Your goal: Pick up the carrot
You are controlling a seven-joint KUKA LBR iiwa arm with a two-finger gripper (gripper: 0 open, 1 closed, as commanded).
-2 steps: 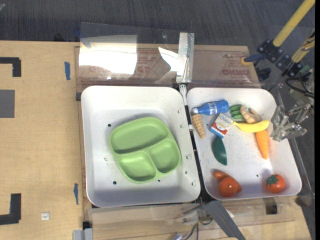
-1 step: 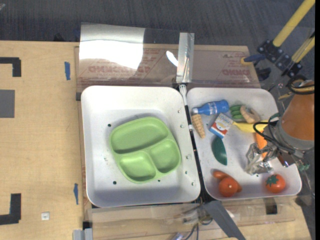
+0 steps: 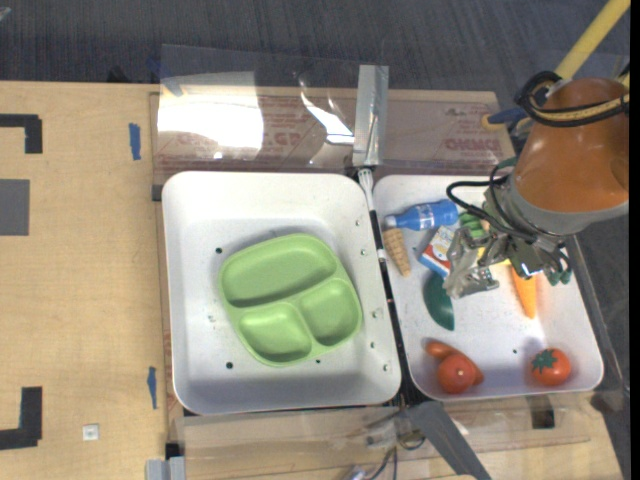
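Observation:
The carrot [image 3: 527, 294] is a short orange cone lying in the right bin [image 3: 588, 333], near its right wall, with its tip pointing toward the front. My gripper [image 3: 470, 273] hangs over the middle of that bin, a short way left of the carrot and apart from it. Nothing visibly sits in the gripper. The arm's orange band [image 3: 575, 158] covers the bin's back right corner and hides whatever lies under it.
The right bin also holds a blue bottle [image 3: 425, 215], a tan ridged piece [image 3: 399, 251], a small packet [image 3: 437, 253], a dark green piece [image 3: 438, 303] and two red tomatoes [image 3: 457, 371] [image 3: 551, 365]. A green divided plate [image 3: 290, 293] lies in the left bin [image 3: 190, 218].

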